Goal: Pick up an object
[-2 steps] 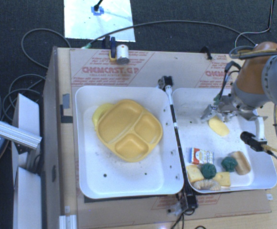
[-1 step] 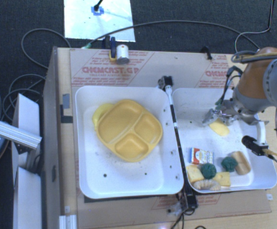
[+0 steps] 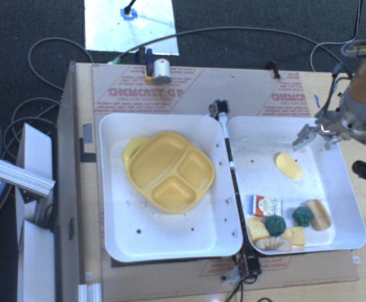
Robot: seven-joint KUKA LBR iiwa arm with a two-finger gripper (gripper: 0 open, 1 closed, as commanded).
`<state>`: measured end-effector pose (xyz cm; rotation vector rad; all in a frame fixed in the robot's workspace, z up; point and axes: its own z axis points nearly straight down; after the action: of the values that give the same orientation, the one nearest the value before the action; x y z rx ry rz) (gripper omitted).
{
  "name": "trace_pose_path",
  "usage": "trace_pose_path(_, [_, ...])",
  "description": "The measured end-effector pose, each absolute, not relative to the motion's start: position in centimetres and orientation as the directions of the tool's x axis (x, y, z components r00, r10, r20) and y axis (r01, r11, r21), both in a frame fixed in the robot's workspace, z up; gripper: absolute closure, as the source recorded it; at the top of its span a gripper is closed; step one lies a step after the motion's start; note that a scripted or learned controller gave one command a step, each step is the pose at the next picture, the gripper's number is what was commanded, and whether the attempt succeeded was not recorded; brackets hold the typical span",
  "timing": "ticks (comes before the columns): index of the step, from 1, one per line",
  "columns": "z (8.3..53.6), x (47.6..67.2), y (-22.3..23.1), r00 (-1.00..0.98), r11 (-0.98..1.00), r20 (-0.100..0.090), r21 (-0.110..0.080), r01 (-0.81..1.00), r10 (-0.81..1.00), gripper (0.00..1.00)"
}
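In the right bin (image 3: 334, 168) lie several toy foods: a pale yellow oval piece (image 3: 288, 166) near the middle, a small red and white carton (image 3: 267, 205), two green broccoli pieces (image 3: 274, 224) (image 3: 302, 216), a tan bread roll (image 3: 320, 214), yellow cheese wedges (image 3: 257, 229) and a pale ridged piece (image 3: 272, 243) at the front. My gripper (image 3: 315, 136) hangs over the bin's back right part, up and to the right of the yellow oval piece. Its fingers are spread open with nothing between them.
The left bin (image 3: 120, 231) holds a yellow divided plate (image 3: 170, 172) on top of another yellow piece (image 3: 132, 150). A black rod (image 3: 228, 156) runs along the seam between the bins. Cables and a silver cylinder (image 3: 162, 70) lie behind the bins.
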<state>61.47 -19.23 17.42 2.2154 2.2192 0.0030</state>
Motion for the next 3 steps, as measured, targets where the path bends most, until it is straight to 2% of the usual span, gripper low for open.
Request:
trace_pose_path(1, [13.2, 60.4, -16.3, -0.004, 0.004, 0.000, 0.001, 1.000, 1.000, 0.00])
trace_pose_path(2, [8.4, 59.3, -16.5, -0.001, 0.001, 0.000, 0.001, 1.000, 1.000, 0.00])
trace_pose_path(3, [9.6, 59.5, -16.6, -0.003, 0.003, -0.001, 0.005, 1.000, 1.000, 1.00])
